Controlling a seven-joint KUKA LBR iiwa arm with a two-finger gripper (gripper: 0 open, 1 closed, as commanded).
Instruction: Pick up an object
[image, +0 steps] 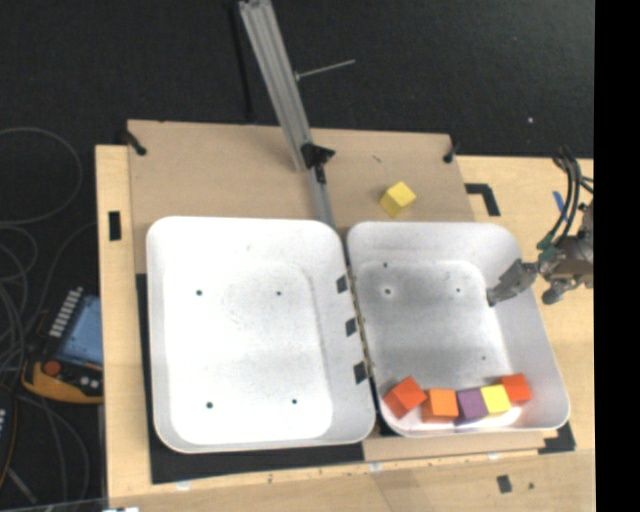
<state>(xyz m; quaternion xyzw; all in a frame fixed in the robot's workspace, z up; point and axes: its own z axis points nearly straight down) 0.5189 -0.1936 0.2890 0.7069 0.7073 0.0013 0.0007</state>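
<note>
Several small blocks lie in a row along the front wall of the right bin: a red-orange block, an orange block, a purple block, a yellow block and a red block. Another yellow block sits on the bare bench behind the bins. My gripper hangs over the right bin's right rim, well behind the row of blocks. Its fingers are spread open, with nothing between them.
The left bin stands beside the right one, their rims touching at the middle. A slanted metal rail runs from the top down to the gap between the bins. Cables and a handheld controller lie left of the bench.
</note>
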